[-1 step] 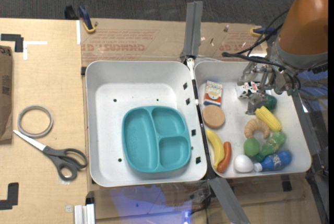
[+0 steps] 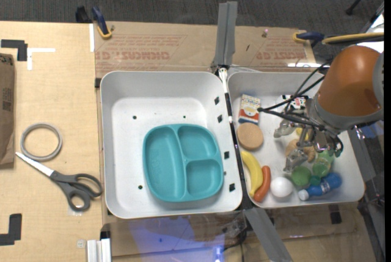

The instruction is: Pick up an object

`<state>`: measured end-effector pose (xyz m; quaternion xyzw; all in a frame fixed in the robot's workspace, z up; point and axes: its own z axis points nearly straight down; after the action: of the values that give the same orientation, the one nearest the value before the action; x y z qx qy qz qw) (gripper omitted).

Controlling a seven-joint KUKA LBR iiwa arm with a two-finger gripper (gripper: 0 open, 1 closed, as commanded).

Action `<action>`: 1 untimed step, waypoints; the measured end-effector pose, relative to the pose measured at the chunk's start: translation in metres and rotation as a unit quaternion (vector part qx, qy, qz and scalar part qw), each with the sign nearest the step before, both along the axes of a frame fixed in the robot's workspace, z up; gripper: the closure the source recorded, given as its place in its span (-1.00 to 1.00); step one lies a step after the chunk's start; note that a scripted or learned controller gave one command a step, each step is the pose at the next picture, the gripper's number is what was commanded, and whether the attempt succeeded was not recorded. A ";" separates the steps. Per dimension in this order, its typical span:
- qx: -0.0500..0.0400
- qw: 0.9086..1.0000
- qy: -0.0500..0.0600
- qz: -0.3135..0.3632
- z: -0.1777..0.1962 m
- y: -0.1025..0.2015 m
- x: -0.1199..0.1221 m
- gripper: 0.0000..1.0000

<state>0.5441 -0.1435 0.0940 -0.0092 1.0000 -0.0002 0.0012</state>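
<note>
Just below the hand [image 2: 300, 151], a green ball [image 2: 300, 178] among toys.

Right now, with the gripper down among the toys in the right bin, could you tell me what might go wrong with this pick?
1. The gripper sits in a tight cluster: the green object, blue object and white ball crowd together, so it may nudge neighbours or pinch two at once.
2. The white ball looks round and could roll away if bumped.
3. The cluster lies near the right bin's front wall, leaving little room for the fingers.
</note>
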 end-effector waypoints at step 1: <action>-0.002 1.000 -0.013 -0.002 0.004 0.043 -0.036 -1.00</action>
<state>0.5080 -0.1005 0.0981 -0.0071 0.9999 -0.0021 0.0141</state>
